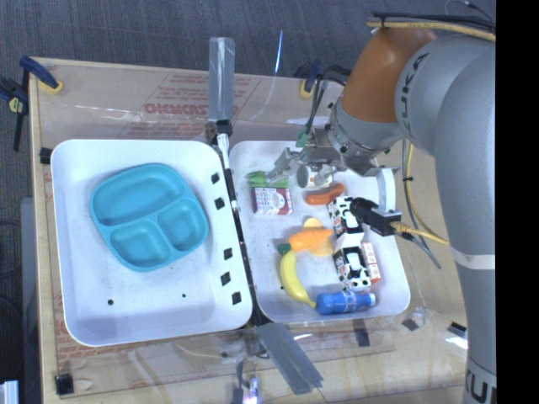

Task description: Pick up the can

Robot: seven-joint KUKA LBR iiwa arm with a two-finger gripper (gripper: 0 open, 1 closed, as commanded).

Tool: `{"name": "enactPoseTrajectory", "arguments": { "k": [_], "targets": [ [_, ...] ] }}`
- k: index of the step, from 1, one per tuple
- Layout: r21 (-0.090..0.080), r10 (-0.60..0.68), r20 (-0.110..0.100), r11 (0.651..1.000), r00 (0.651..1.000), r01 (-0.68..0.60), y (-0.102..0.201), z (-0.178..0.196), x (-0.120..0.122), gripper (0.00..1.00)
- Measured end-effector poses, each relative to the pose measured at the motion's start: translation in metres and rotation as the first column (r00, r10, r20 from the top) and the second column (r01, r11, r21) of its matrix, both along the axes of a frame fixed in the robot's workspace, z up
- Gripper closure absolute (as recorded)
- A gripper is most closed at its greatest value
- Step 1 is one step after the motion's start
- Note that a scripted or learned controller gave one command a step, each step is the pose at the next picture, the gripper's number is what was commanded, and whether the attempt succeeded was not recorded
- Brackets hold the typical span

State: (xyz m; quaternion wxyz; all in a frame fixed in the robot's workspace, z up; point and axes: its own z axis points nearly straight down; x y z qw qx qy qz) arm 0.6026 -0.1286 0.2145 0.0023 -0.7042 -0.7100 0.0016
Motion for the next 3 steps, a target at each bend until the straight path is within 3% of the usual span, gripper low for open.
{"name": "enactPoseTrajectory", "arguments": {
  "k": [1, 2, 3],
  "targets": [
    [-0.002, -0.069, 0.003, 0.998, 0.998, 0.069, -0.083, -0.005, 0.034, 0.00],
    [-0.005, -0.074, 0.011, 0.997, 0.997, 0.074, -0.061, -0.099, 0.055, 0.00],
    [0.000, -0.099, 0.011, 0.995, 0.995, 0.099, -0.076, -0.108, 0.060, 0.00]
  ]
}}
